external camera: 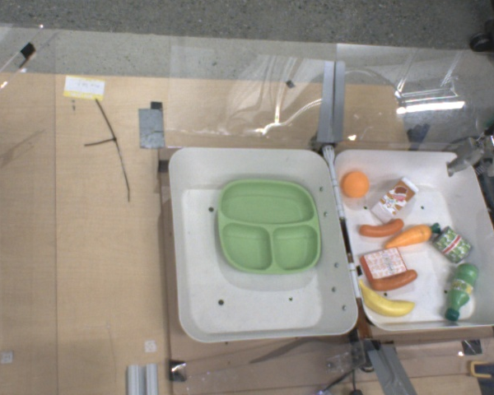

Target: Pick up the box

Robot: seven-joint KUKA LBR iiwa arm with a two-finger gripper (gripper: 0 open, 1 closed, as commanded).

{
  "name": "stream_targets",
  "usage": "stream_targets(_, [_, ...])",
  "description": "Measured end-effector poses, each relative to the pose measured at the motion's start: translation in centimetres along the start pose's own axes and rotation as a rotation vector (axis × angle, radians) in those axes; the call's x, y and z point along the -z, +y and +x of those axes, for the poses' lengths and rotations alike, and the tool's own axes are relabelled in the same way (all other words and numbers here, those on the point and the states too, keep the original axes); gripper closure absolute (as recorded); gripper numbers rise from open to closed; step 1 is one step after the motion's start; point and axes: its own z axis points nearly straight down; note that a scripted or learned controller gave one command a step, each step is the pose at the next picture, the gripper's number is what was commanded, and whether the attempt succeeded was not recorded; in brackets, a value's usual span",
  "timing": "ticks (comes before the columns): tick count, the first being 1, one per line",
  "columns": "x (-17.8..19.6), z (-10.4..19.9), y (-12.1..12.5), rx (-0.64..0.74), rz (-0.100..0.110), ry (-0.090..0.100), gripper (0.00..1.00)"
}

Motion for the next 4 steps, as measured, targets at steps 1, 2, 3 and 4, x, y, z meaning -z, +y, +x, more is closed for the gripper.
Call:
stream_targets(1, [-4.8, 6.1, 4.1, -0.032, 0.000, 0.001, 0.00])
stream_targets(2, [-1.6, 12.0, 0.4, -0.001, -0.002, 0.002, 0.00])
stream_targets(3, [-6.7, 13.2, -5.9, 0.005, 0.003, 0.002, 0.00])
stream_targets(4, [-11.7, 11.0, -16.6, -0.070, 0.005, 0.002, 0.00])
